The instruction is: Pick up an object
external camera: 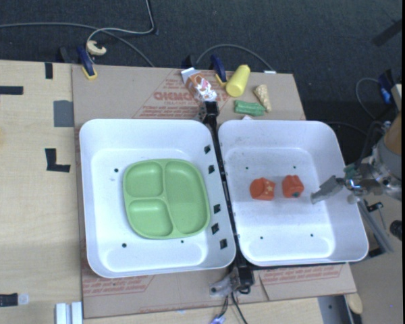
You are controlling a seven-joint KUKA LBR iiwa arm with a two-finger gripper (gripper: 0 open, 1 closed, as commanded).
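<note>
Two small red-orange objects lie side by side in the right bin point(283, 241): one point(262, 189) nearer the middle, the other point(293, 185) just to its right. My gripper point(323, 190) reaches in low over the bin's right part, with its tip a short way right of the second object and apart from it. Nothing is seen held in it. The wrist point(374, 177) sits over the bin's right rim.
A green divided plate point(167, 198) lies in the left bin point(101, 181). Behind the bins on the cardboard are a yellow object point(238, 79), a green piece point(250, 107), a tan piece point(262, 96) and a small packet point(201, 85). Cables run along the back.
</note>
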